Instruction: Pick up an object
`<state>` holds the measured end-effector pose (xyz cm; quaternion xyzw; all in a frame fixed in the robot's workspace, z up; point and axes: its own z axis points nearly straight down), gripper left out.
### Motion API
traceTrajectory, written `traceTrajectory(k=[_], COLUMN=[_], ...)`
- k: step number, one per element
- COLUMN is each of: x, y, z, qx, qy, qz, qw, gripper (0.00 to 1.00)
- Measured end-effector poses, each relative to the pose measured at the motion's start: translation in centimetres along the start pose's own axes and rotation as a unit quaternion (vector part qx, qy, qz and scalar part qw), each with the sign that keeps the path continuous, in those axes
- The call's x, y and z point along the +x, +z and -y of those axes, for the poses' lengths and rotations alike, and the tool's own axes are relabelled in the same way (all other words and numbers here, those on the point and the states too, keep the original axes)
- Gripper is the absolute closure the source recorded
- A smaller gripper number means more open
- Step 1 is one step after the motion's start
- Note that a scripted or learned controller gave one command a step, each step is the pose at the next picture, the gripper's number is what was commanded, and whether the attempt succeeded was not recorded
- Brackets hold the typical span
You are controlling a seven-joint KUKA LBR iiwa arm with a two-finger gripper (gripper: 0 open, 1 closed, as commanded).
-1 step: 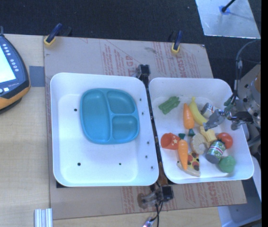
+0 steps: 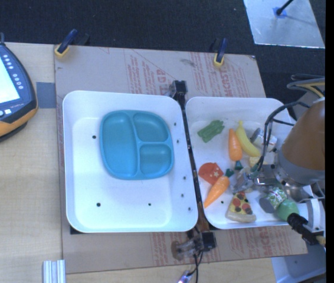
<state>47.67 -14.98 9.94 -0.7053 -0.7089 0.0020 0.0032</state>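
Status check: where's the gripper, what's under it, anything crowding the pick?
Gripper low in right bin, nothing seen held. Toy food crowded around: carrot, tomato, pizza slice. Blue plate alone in left bin.

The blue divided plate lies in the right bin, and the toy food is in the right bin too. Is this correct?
Not quite. The camera view shows the blue divided plate in the left bin. The toy food, such as the carrot, is in the right bin.
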Motion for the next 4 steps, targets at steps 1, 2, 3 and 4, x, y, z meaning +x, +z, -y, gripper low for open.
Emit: traceTrajectory(k=[1,2,3,4], x=[1.9,1.8,8.8,14.5], y=[0.7,-0.3,-9.4,-13.6], z=[-10.3,-10.2,-9.2,-6.5], qx=[-0.002,0.0,-0.003,-0.003], qy=[-0.001,-0.001,0.0,0.0], qz=[0.001,0.001,0.0,0.0], qw=[1.0,1.0,1.0,1.0], gripper=[0.0,1.0,1.0,1.0])
